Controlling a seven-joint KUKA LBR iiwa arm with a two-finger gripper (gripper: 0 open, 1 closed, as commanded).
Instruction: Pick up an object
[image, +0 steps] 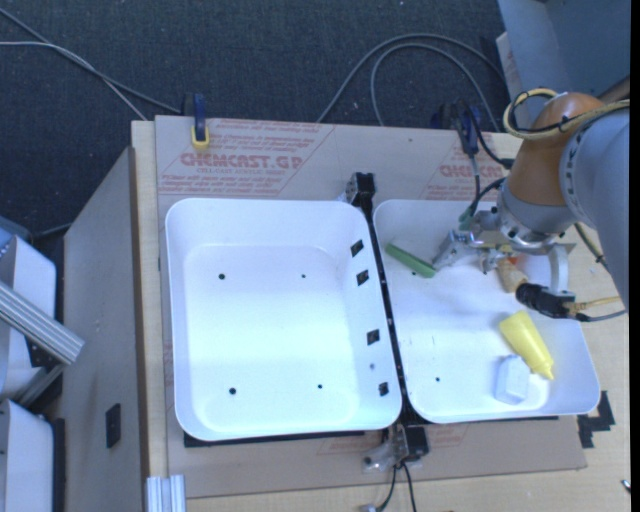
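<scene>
A flat green strip (410, 260) lies tilted in the upper left part of the right bin (455, 400), its upper end near the divider between the bins and its lower end pointing toward the middle of the frame. Just to its right, the gripper (470, 243) hangs low over the upper part of the same bin, its metal fingers (450, 247) reaching toward the strip's lower end; nothing shows between them, and how far apart they stand cannot be told. A small orange-brown piece (512, 266) sits beside the gripper, partly hidden by it. Farther down at the right of the bin, a yellow cone-shaped object (528, 341) lies on its side, and just below it rests a small white block (512, 380), close to or touching the yellow one. The left bin (200, 240) lies alongside, joined to the right one by black clips (362, 187) along their shared edge. The grey arm (600, 170) with its orange band (540, 165) enters from the upper right of the frame. Both bins sit on a brown board (300, 150) on the bench (100, 300).
</scene>
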